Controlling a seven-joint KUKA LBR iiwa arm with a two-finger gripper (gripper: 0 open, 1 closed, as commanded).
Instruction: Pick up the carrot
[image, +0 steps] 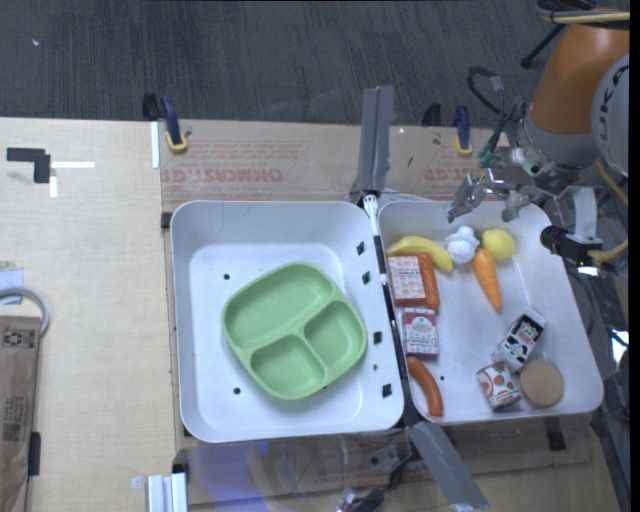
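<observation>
While end effector (487, 194) hangs spread over rt bin (575, 330) | carrot (487, 278) inside — by lemon (498, 243) | lt bin (195, 330) — green plate (293, 329)

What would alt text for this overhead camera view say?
A robot arm's gripper hovers at the far edge of the right bin, above an orange carrot lying among toy foods. The left bin holds a green divided plate.

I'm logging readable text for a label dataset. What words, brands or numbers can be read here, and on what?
"CHEMCAST GP", upside down, red: cardboard sheet behind the bins.
Recycling symbol: brown bag.
Red packets, small carton, can: print too small to read.
</observation>
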